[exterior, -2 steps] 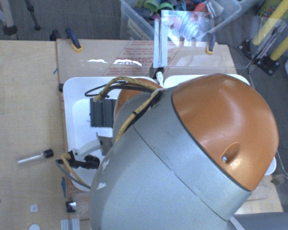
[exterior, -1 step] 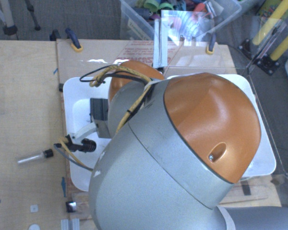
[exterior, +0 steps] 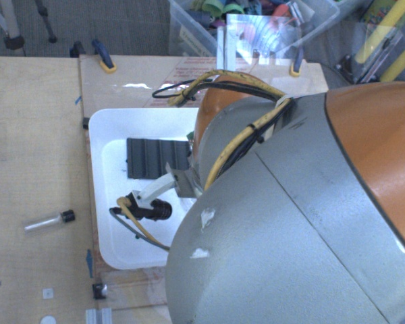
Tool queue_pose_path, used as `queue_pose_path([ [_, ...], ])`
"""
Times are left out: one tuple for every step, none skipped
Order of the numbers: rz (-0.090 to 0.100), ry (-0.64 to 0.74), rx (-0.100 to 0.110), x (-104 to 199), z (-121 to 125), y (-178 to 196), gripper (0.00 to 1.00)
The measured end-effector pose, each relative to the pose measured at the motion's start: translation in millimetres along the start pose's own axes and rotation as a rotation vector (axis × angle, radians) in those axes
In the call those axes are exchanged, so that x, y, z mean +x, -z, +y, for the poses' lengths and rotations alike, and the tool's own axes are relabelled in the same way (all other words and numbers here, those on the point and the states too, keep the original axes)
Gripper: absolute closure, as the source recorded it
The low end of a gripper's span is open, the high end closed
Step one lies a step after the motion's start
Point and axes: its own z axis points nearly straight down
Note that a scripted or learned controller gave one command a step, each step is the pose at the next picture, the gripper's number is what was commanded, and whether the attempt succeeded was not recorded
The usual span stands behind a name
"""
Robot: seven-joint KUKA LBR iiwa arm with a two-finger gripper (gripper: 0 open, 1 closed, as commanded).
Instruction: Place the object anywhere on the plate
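arm (exterior: 290,214) hides right bin | white bin (exterior: 98,181) partly covered

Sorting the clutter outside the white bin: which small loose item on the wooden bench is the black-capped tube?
The tube lying left of the white bin: a silvery shaft with a black cap. The other small bits near the bench's bottom edge are pale and much smaller.

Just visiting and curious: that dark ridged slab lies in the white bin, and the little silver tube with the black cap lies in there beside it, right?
Not quite. The dark ridged slab does lie in the white bin, but the camera view shows the silver tube with the black cap outside it, on the wooden bench to its left.
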Motion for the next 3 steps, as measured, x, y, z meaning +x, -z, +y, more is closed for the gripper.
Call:
queue_pose_path([
  [0.002,-0.066,0.001,1.9,-40.4,-92.1,1.0],
  [0.011,0.003,0.002,63.9,-24.6,-97.7,1.0],
  [-0.001,0.263,0.0,134.4,-4.8,-24.7,1.0],
])
